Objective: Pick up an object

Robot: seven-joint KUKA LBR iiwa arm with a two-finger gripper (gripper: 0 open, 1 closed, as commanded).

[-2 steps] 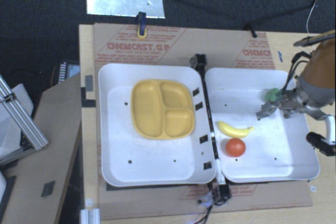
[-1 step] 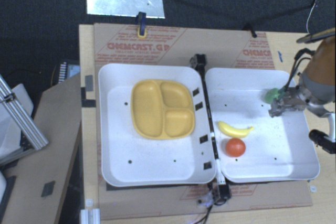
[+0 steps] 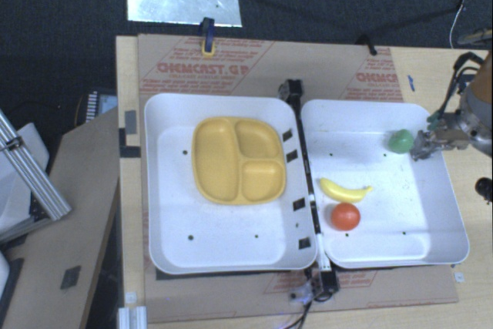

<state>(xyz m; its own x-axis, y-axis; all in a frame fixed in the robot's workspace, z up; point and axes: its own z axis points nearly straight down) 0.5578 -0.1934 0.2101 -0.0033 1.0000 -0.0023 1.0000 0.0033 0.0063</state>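
Green ball [image 3: 400, 141] sits at the far right of the right bin [image 3: 385, 246]; I see my gripper [image 3: 424, 146] just beside it, jaws' state I cannot tell.

Red print reads "CHEMCAST GP" on the brown board [image 3: 231, 65] under the bins, running across its far-left part just beyond the left bin [image 3: 166, 166]. More of the same red lettering sits on the board's far-right part, beyond the right bin [image 3: 439, 227], slanted and cut off by the bin's edge, so it can't be read in full. Fainter red marks show along the board's near edge, too small to make out.
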